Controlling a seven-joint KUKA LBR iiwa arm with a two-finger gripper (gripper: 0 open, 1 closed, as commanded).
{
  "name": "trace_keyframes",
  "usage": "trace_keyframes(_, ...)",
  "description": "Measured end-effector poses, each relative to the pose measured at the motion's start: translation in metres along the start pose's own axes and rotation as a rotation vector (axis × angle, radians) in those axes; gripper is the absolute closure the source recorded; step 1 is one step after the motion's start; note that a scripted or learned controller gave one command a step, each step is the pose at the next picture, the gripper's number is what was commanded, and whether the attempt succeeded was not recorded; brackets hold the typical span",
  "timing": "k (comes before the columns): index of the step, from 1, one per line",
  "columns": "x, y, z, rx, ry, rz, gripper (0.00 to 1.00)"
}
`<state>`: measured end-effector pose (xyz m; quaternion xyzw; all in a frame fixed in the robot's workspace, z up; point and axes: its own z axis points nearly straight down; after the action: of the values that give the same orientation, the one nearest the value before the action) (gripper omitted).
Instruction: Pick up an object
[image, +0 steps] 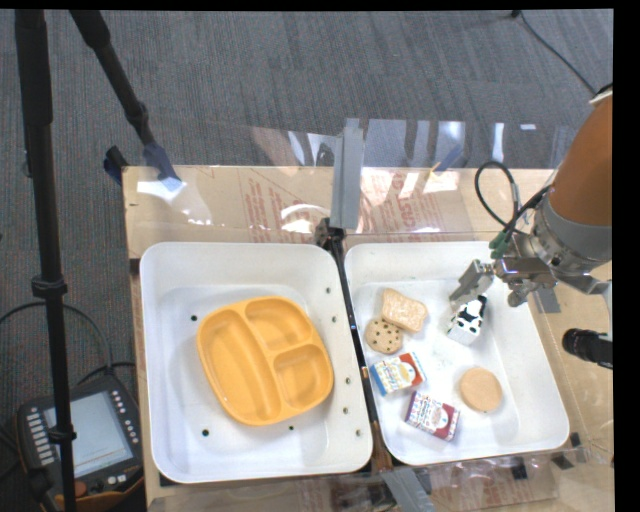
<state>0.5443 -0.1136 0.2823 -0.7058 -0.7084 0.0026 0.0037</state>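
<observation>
I have the tool (478, 290) low over the right bin (555, 400), directly above the small cow-patterned carton (466, 320); one finger slants down to the carton's top, but I cannot tell how wide the tool stands or whether it grips anything. I'd centre on the carton, keep clear of the toast piece (404, 309) just beside it, then close squarely and lift slowly.

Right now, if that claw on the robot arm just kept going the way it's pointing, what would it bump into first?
Most likely the small black-and-white cow figure. The gripper points down and left into the right bin, and the cow sits just under its tip. From this slanted view I can't tell whether they already touch.
</observation>
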Motion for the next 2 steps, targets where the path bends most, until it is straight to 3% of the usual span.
trace_keyframes(1,-0.065,0.03,0.104,-0.002,0.001,-0.133,0.0)
trace_keyframes(2,-0.094,0.063,0.188,-0.004,0.005,0.011,0.0)
